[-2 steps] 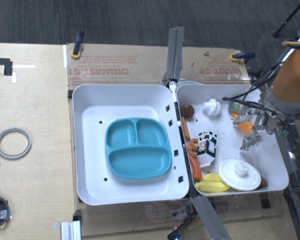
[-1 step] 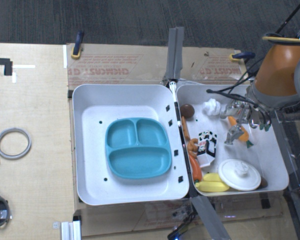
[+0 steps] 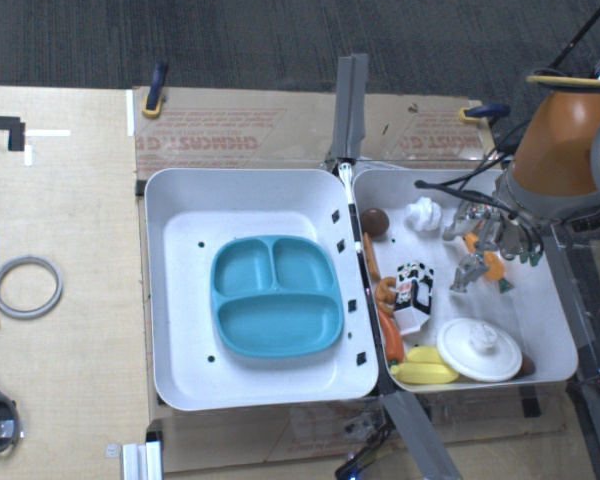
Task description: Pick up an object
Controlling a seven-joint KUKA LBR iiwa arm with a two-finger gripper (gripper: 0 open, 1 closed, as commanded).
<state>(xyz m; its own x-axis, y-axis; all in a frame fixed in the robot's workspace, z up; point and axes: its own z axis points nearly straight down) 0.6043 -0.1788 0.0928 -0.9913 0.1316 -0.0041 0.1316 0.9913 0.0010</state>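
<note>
Orange and small, the toy [image 3: 493,265] in the right bin [image 3: 550,318] looks light and stiff, best pinched across its middle, and it sits between the fingers of the gripper [image 3: 477,258], seemingly clasped.

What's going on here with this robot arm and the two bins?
A robot arm reaches into the right bin, its gripper low over a small orange thing; whether it has hold of it is unclear. Around it lie a white lid, a banana, a brown ball and crumpled paper. The left bin holds a blue divided plate.
</note>
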